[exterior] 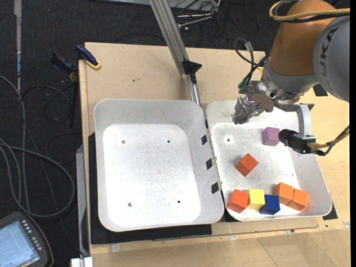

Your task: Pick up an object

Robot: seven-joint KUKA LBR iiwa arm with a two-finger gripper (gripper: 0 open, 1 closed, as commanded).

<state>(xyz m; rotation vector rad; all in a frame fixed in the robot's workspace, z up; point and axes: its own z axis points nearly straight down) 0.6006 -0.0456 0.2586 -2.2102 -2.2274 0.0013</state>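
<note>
Arm [311,43] reaches in from the right, orange band above the wrist, and hangs over the far end of the right bin [317,174]. Gripper [242,115] points down and to the left, above the bin's far left corner. Whether it is open or closed cannot be told from this angle (the tips merge into one dark shape), and no block shows between them.

Blocks, all in the right bin:
- purple block [271,136], near the far end, right of the gripper and apart from it.
- orange block [246,164], alone in the middle of the bin, turned at an angle.
- Row along the near wall, left to right: red-orange block [238,200], yellow block [256,198], blue block [271,204], then two more orange blocks [292,196]. The red-orange, yellow and blue ones sit touching or just beside one another; the two orange ones are pressed together at the right end.

Left bin [111,149] lies alongside the right one, rims meeting down the middle. A black cable plug [295,141] juts over the right bin just beside the purple block. A metal pole [169,29] slants across the bench beyond the bins.
</note>
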